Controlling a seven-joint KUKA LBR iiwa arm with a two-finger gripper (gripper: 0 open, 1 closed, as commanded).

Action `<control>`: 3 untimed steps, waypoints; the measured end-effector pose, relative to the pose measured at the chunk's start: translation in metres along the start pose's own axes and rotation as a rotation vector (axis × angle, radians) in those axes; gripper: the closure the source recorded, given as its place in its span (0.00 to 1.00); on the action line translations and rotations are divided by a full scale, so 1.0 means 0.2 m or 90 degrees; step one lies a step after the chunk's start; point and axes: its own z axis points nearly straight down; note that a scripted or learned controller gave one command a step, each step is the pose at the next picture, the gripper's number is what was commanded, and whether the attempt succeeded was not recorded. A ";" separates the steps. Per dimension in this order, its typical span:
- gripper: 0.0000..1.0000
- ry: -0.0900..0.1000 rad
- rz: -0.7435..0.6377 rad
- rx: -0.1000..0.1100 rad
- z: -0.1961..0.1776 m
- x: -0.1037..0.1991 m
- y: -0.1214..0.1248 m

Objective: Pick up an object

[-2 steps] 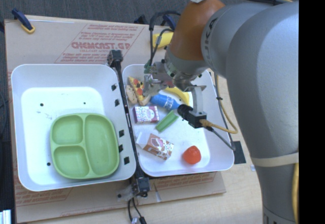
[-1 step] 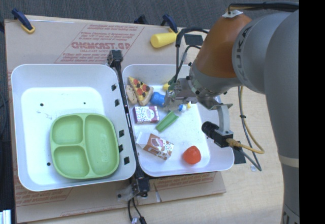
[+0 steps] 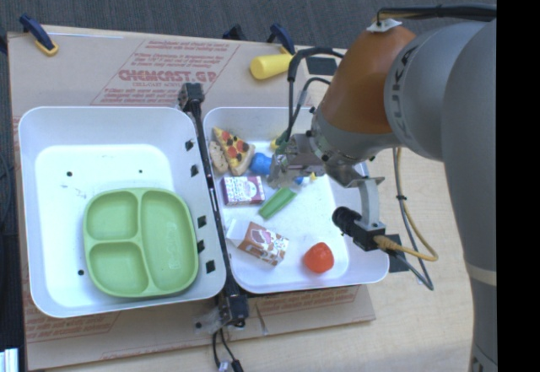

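The pincer (image 3: pixel 291 166) hangs low over the far middle of the right bin (image 3: pixel 359 271), just above the upper end of a green stick (image 3: pixel 277 202) that lies aslant on the bin floor. Whether it is spread or pressed together cannot be told, since the wrist hides its tips. Just left of it sits a small blue ball (image 3: pixel 261 164), and beside that a toy pizza slice (image 3: pixel 231 151) near the bin's far left corner. Nearer, a small pink-and-white carton (image 3: pixel 242 191) lies left of the green stick; its print is too small to read. Nearer still lie a brown-and-white carton (image 3: pixel 262 244) and a red tomato (image 3: pixel 319 257). The left bin (image 3: pixel 42 138) holds a green divided plate (image 3: pixel 141 242). Beyond the bins, the cardboard sheet (image 3: pixel 126 62) on the surface bears red print reading "CHEMCAST", and a yellow cylinder (image 3: pixel 270 66) rests to its right.
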 end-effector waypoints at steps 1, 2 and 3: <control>1.00 0.000 0.001 -0.001 -0.11 -0.08 -0.26; 1.00 0.000 0.001 -0.001 0.03 -0.24 0.07; 1.00 0.001 0.001 -0.002 0.11 -0.12 0.43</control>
